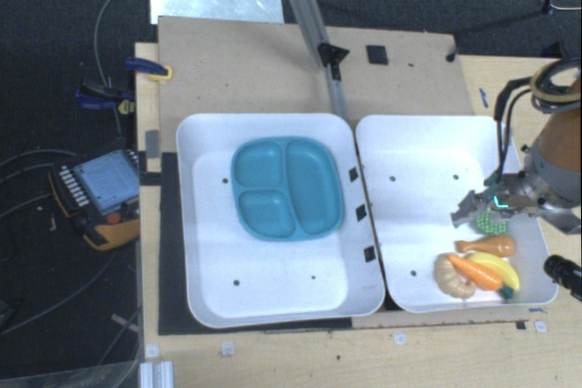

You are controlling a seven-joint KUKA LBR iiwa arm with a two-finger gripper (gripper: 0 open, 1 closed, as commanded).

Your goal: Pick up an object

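The toy food lies clustered in the near right corner of the right bin (418, 141): an orange carrot (473, 271) across the top of a tan, knobbly piece (452, 279), a yellow banana (497, 268) touching the carrot's far side, and a brown drumstick-shaped piece (488, 245) just behind them. You have the gripper (480, 209) hanging just beyond that drumstick piece, above the bin floor, with nothing visible between its tips; I cannot tell how wide it stands from this angle.

For a clean pick, I'd judge the drumstick piece your best target: it lies nearest the gripper and a little apart from the rest. Come straight down over its thicker end, and keep clear of the bin's right wall. The carrot and banana touch, so closing there may nudge both.

Farther off, the left bin (209, 286) holds a blue divided plate (286, 186).
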